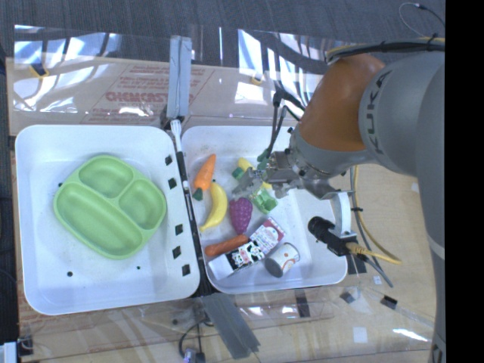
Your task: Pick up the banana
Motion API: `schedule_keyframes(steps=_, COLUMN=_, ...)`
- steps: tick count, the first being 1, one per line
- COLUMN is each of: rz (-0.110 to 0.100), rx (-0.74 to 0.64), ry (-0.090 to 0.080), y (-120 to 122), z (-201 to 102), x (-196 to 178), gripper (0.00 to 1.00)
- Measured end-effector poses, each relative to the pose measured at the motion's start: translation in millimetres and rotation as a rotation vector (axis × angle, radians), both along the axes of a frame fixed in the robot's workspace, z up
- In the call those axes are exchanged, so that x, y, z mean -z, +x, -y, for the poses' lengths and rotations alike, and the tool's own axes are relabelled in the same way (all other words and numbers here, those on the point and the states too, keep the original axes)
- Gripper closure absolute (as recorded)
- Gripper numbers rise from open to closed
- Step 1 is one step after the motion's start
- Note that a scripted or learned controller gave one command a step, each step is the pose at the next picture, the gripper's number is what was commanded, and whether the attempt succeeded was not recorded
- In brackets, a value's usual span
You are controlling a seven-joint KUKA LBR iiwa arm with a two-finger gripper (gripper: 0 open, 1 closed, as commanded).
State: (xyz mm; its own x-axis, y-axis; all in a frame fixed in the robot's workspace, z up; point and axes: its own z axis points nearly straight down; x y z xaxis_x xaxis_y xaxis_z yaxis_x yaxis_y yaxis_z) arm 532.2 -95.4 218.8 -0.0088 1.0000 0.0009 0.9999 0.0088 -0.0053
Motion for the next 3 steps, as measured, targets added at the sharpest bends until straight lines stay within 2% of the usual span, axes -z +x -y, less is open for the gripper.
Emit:
schedule_keyframes(steps=1, rz=0.003, rx=-0.116, ry=-0.001, y=83, z=39, x=23, gripper=0.0)
schedule_keyframes(steps=2, rz=0.004, rx=-0.285, ry=0.0, y=107, z=77, x=127, gripper=0.0)
schedule_keyframes(steps=3, rz=0.007, rx=-0.344, ry=-0.002, y=107, z=103, x=125, gripper=0.0)
